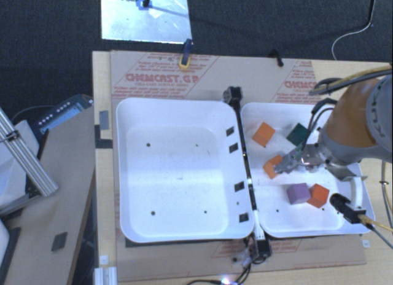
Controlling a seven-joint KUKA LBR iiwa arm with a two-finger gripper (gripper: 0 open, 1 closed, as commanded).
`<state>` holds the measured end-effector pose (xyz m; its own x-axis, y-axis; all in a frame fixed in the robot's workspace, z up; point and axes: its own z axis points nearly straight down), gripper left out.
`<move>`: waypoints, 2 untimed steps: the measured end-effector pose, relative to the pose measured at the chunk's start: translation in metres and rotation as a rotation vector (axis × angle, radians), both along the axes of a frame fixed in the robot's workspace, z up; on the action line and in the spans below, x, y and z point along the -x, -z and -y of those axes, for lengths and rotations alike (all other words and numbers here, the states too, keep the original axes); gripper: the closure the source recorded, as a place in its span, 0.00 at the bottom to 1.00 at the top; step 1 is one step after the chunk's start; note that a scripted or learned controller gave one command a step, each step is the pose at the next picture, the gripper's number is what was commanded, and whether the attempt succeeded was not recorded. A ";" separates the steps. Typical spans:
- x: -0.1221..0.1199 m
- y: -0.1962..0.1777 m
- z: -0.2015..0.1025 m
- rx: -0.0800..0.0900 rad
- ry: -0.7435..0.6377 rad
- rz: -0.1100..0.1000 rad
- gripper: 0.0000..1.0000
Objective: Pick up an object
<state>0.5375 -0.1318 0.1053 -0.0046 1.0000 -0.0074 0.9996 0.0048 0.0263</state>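
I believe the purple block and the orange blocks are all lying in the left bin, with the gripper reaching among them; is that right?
Not quite: the camera view shows the purple block, the orange blocks and the gripper in the right bin, not the left bin.

A single fixed camera looks down on the bench from above at a slant, far enough back to take in both shallow white plastic bins whole: the left bin (178, 170) sits near the middle of the frame, the right bin (301, 216) toward the right side. The brown cardboard sheet (166, 76) under the bins shows on all sides of them, and dark carpeted floor (49, 32) fills the top and left, so the view faces away from the near bench edge at the bottom. The grey arm with its orange band (356, 115) enters from the right edge.
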 end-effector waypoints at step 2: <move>0.050 0.023 -0.014 -0.009 0.004 -0.030 1.00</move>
<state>0.4877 -0.1179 0.0826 -0.0003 1.0000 0.0017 1.0000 0.0003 -0.0039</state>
